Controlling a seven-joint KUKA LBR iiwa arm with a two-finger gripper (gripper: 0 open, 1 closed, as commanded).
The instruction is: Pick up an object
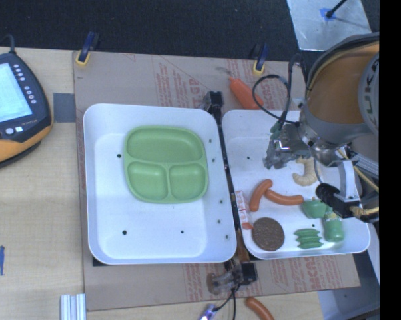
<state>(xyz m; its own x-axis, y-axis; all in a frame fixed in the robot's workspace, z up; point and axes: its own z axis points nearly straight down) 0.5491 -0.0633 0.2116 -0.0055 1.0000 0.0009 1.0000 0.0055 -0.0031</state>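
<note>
The gripper (pixel 280 153) hovers low over the right bin (pixel 244 129), centre-right of frame; whether its claw is spread, I cannot tell. Approach step, probably: next it must descend onto the cashew-shaped piece (pixel 306 174) or a sausage (pixel 259 195).

I take the brown cardboard sheet (pixel 187 79) under the bins as my landmark. Left of it, on the pale wooden bench (pixel 27 232), I see the grey-and-orange teach pendant (pixel 10 112) with its lit screen. Two blue-and-yellow clamps (pixel 86 49) (pixel 259 57) grip the sheet's far edge. An orange carrot-shaped toy (pixel 242 93) lies on the sheet near the second clamp. Another orange piece (pixel 260 307) lies at the near edge.
</note>
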